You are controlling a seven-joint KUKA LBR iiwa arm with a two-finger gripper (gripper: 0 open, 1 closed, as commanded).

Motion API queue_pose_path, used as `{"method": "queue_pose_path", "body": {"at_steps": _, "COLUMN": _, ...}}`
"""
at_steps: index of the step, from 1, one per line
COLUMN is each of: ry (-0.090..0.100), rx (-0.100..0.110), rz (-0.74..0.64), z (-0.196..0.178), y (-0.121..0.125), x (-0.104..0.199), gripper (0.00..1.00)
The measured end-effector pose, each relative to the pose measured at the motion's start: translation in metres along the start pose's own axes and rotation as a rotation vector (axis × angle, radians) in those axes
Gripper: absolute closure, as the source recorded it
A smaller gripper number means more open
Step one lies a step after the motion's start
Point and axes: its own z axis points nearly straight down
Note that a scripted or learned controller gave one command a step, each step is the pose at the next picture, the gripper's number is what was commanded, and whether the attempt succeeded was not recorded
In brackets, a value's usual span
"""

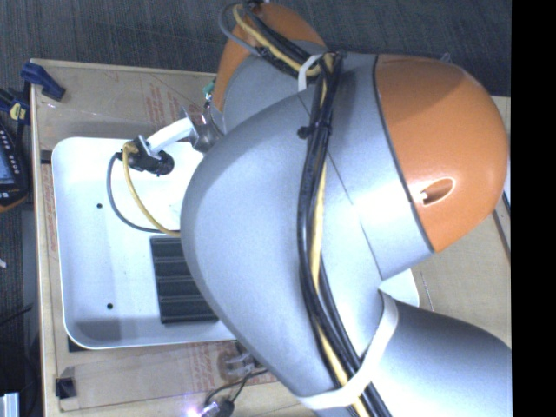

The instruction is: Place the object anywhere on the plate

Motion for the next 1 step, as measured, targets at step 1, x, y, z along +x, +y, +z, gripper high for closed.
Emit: {"method": "queue_pose_path", "body": {"at_steps": 1, "ry": 0.007, "rx": 0.000, "rz": -0.019, "z": -0.1379, "y": 0.0412, "x": 0.0169, "gripper": 1.00}}
